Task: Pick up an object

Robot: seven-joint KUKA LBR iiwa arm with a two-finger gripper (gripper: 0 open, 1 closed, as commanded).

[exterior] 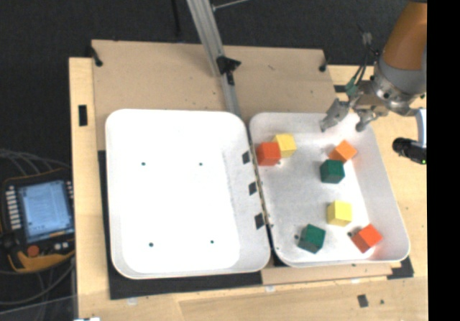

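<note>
Cubes fill my right bin [388, 190]: a red cube [268, 153] touching a yellow cube [285, 143] at the far left corner, an orange cube [345, 150] just above a green cube [332, 171], a second yellow cube [339, 212] mid-bin, a second green cube [312, 238] and an orange-red cube [366, 238] near the front wall. My hand [348, 117] hangs over the bin's far rim, fingers spread apart with nothing between them, near the orange cube. Beside it on the worktop [86, 190] sits the left bin [180, 190].
</note>
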